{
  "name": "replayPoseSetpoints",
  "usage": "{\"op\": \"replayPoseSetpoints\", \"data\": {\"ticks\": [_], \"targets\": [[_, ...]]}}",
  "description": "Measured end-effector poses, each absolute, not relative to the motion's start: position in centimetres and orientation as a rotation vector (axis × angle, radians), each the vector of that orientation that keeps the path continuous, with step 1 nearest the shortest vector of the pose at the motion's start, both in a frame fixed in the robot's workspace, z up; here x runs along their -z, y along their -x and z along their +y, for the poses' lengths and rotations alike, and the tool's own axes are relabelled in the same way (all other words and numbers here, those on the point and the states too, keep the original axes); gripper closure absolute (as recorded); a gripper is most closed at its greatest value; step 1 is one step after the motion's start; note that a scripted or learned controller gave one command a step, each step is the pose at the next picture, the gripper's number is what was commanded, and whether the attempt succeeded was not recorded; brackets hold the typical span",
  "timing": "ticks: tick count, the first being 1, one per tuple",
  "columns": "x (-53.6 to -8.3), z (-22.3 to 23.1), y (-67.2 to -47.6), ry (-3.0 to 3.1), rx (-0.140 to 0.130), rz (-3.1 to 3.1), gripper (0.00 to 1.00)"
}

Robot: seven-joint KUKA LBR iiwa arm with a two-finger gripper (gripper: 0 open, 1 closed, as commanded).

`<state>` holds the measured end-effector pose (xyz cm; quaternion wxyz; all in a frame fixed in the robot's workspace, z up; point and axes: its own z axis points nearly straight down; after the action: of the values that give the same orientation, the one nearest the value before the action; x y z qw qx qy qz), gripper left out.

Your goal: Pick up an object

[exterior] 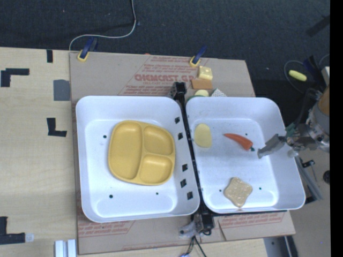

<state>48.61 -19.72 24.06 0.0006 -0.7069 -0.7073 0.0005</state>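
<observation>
The worktop [32, 159] carries two shallow white bins side by side, and the left bin [88, 143] holds the biggest item, a yellow divided plate [140, 152] lying flat near its centre. The right bin [270, 114] holds the likely targets: a tan cracker-like piece [237, 191] near the worktop's front edge, a pale yellow oval piece [202, 135] close to the divider between the bins, and a small orange carrot-shaped toy [238, 140] toward the middle. The pincer [266, 149] reaches in over the right bin's right wall, its grey tip just beside the carrot's green end; whether it is released or clenched cannot be told, and nothing is visibly gripped. The main risk is a miss: the carrot is thin, low and lies at a slant, so a descent slightly off its axis would probably push it sideways across the smooth bin floor rather than trap it. Coming in so near the right wall, the arm could also catch the rim and shift the bin. The small blocks [202, 78] at the worktop's back edge lie outside the bins.
</observation>
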Motion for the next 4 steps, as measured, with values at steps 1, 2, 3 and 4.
{"op": "replayPoseSetpoints", "data": {"ticks": [1, 2, 3, 4], "targets": [[-15.6, -20.7, -54.2, 2.215, -0.006, -2.222, 0.0], [-8.2, -16.1, -58.6, 2.218, -0.001, -2.229, 0.0], [-8.5, -13.6, -64.1, 2.219, 0.004, -2.229, 0.0], [-8.6, -17.2, -59.9, 2.226, 0.001, -2.222, 0.0]]}}
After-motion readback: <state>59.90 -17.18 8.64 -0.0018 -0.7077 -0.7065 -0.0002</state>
